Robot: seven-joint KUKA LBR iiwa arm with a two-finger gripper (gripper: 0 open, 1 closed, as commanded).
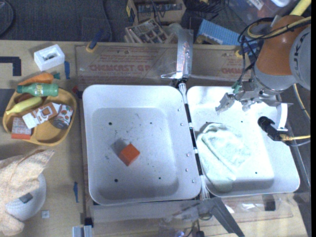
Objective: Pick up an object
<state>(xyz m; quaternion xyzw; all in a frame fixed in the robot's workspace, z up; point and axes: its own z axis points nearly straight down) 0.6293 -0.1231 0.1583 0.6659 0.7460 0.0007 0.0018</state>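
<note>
Lying nearest in the left bin (98, 102) is an orange block (130, 154). A pale cloth (224, 149) is resting in the right bin (291, 181). Farther back, the gripper (232, 98) is hovering over that bin's far edge, fingers spread, pinching nothing.

The arm (291, 43) is cut off by the right edge.

A robotics lab: a grey, orange-banded arm (284, 48) over two shallow white bins (94, 132), black cables (116, 4) tangled beyond the wooden surface's (79, 58) far edge.
</note>
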